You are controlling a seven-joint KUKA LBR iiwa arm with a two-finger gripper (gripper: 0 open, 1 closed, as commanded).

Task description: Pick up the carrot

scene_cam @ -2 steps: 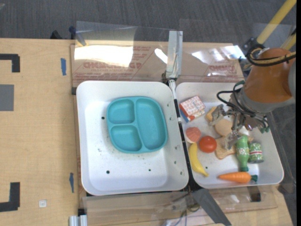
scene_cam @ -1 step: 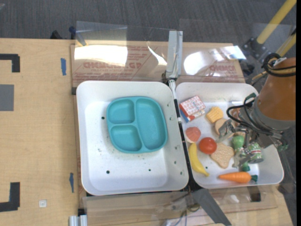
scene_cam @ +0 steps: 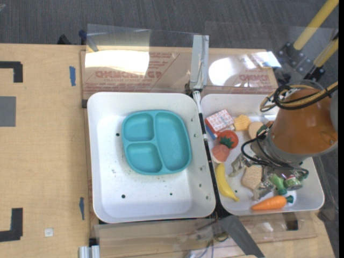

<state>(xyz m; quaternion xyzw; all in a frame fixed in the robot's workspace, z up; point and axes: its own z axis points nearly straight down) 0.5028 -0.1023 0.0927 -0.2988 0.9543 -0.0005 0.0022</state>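
Observation:
The orange carrot (scene_cam: 270, 202) with a green tip lies flat along the front wall of the right bin (scene_cam: 314, 200), pointing left. My gripper (scene_cam: 251, 177) hangs low over the middle of that bin, just behind and to the left of the carrot, under the orange wrist band (scene_cam: 301, 123). Its two metal fingers (scene_cam: 236, 167) stand apart on either side of a tan cracker-like piece (scene_cam: 250, 178). The gripper is open and is not touching the carrot.
A yellow banana (scene_cam: 224, 181) lies left of the gripper, a green toy (scene_cam: 279, 183) just behind the carrot. Farther back sit a red tomato (scene_cam: 228, 139), a pinkish piece (scene_cam: 221, 153) and a red-and-white box (scene_cam: 219, 121). The left bin (scene_cam: 102, 160) holds a blue divided plate (scene_cam: 156, 142).

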